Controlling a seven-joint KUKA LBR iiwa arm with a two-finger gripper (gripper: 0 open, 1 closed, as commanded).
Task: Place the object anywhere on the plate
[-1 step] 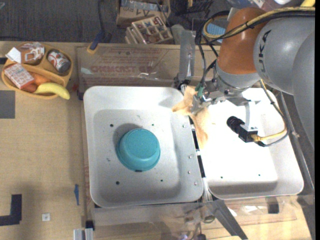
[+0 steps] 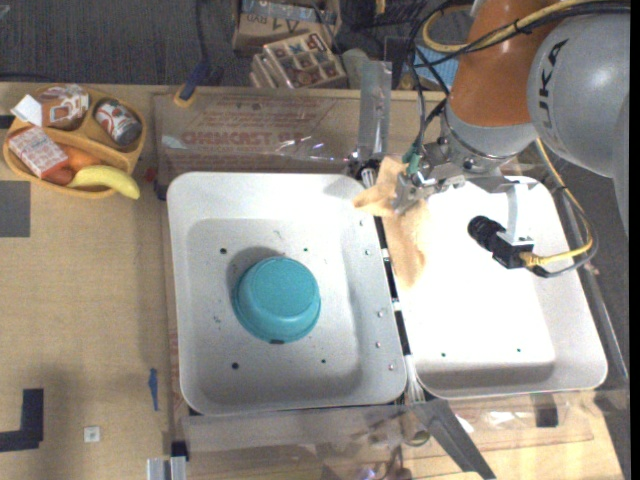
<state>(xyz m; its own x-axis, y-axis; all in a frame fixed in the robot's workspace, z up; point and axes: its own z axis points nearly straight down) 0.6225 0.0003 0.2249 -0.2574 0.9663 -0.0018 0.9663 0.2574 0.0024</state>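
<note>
Gripper (image 2: 408, 183) over seam between bins, near back edge; pale tan floppy object (image 2: 403, 230) hangs from it, pinched at top between fingers, lower end trailing toward right bin (image 2: 500, 348). Teal plate (image 2: 278, 298) sits in left bin (image 2: 200, 218), well apart from object. Risks, judged: limp piece may slip from shallow pinch in transit; trailing end may drag or snag on bin rim; release may leave it draped half off plate.
</note>
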